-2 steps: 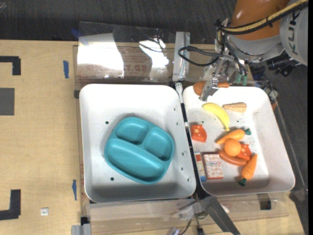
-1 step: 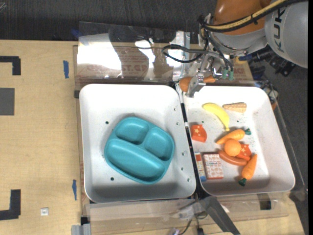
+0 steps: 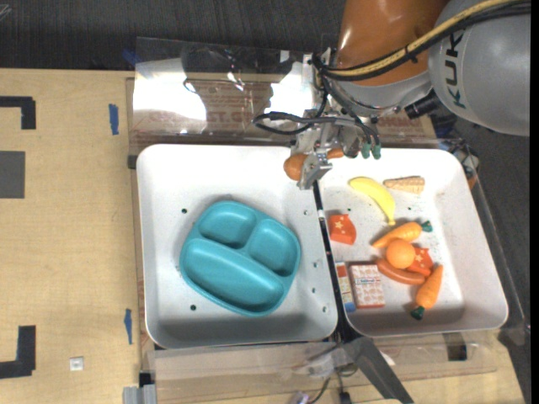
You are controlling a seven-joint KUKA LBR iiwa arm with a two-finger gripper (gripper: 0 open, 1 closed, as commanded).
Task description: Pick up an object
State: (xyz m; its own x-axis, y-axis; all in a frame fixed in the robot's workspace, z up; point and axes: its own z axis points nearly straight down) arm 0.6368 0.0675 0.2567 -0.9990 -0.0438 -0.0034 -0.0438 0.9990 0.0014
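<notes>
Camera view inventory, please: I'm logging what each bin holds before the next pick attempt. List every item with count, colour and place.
Divided plate: 1, teal, left bin.
Banana: 1, yellow, right bin, upper part.
Bread slice: 1, tan, right bin, by the banana.
Red carton: 1, red, right bin, near the divider.
Carrots: 2, orange, right bin, centre and lower right.
Orange: 1, orange, on a red piece between the carrots.
Box: 1, red and white, right bin, lower left.
Brown round item: 1, beside the gripper, above the divider.
Gripper: 1, metal.
Arm: 1, grey with orange band, top right.
</notes>
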